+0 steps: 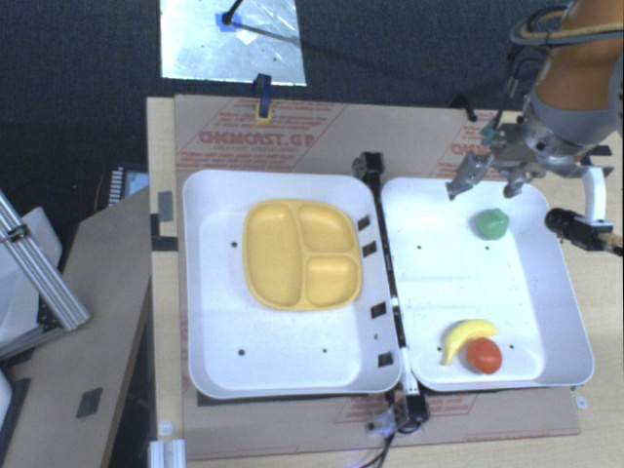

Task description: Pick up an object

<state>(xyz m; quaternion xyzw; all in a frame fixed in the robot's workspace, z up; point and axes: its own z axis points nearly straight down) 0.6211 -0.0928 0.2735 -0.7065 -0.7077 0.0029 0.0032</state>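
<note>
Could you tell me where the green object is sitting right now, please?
The green object lies in the right bin, near its far right corner, just below the gripper and well apart from the banana and tomato at the near edge.

Dark blue-grey carpet floor (pixel 78 76) across top and left of frame. Shiny foil-like square sheet (pixel 232 25) at upper centre, blue tape mark on it, thin dark rod crossing. Light wooden bench (pixel 117 291) under brown printed cardboard (pixel 292 135). Aluminium extrusion (pixel 34 266) at left edge. Even, diffuse light, soft shadows.
</note>
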